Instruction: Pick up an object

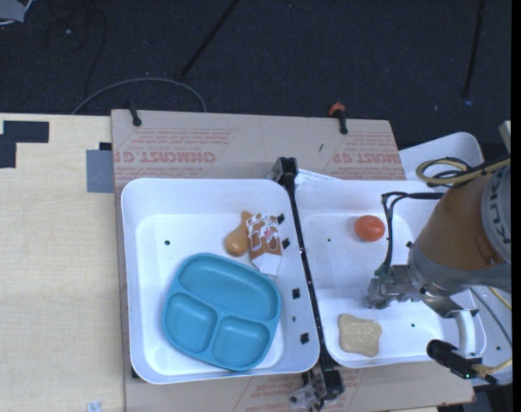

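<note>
Starting nearest the camera: beige flat piece [360,334], irregular cookie-like shape, lies on the right bin [329,197] floor close to the near wall, long axis roughly left-right, nothing touching it. Black clip-like hardware [318,388] at the near end of the seam between bins, blurred, hard to identify. Blue divided plate [221,309] with three compartments fills the near half of the left bin [140,230], tilted diagonally, its near rim just beside the bin's near wall.

Mid-depth: jaws [382,293] sit low over the right bin floor, just above and right of the beige piece, apart from it. Cannot tell whether they are spread or pressed together; the tip is small, dark and partly covered by the wrist. Arm body [462,230] enters from the right and hides the bin's right side and rim; cables [440,170] loop over it.

Farther: open white floor between jaws and divider. Red-orange round object [370,227], tomato-like, sits in the far part of the right bin, well apart from the jaws, no clear long axis. In the left bin, a brown-and-white toy figure [258,234] lies just past the plate, touching or overlapping its far rim, details unclear. Cardboard sheet [243,148] under both bins, then wooden desk [45,273] to the left.
</note>
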Controlling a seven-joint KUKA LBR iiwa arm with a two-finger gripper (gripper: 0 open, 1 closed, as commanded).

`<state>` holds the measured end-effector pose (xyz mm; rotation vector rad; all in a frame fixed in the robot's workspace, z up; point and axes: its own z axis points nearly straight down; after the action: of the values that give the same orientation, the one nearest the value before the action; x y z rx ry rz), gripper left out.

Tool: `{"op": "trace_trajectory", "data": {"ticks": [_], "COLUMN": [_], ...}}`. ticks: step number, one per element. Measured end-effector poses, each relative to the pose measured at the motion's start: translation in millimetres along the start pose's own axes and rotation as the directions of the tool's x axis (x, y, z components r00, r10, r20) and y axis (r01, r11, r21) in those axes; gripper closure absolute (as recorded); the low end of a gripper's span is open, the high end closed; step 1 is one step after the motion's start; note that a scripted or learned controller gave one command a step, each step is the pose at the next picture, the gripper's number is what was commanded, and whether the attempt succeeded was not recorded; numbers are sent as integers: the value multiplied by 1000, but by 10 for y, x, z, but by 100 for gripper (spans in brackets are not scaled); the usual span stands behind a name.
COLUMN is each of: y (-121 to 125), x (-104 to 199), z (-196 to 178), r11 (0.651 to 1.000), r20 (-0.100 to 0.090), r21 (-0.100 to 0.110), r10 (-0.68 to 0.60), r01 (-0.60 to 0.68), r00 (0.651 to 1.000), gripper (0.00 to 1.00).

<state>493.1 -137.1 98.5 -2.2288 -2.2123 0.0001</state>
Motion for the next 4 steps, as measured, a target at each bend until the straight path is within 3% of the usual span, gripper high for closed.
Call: {"op": "trace_trajectory", "data": {"ticks": [2,3,4], "y": [112,112,229], "x": [21,14,535], "z": [-1101,-1112,-1177], "r11": [1000,1000,1000], "r20": [1,0,-1], "r21": [-3,1,1], "r10": [-9,-9,-12], "r01": [9,9,12], "r00": [1000,1000,1000], "gripper": [100,100,100]}}
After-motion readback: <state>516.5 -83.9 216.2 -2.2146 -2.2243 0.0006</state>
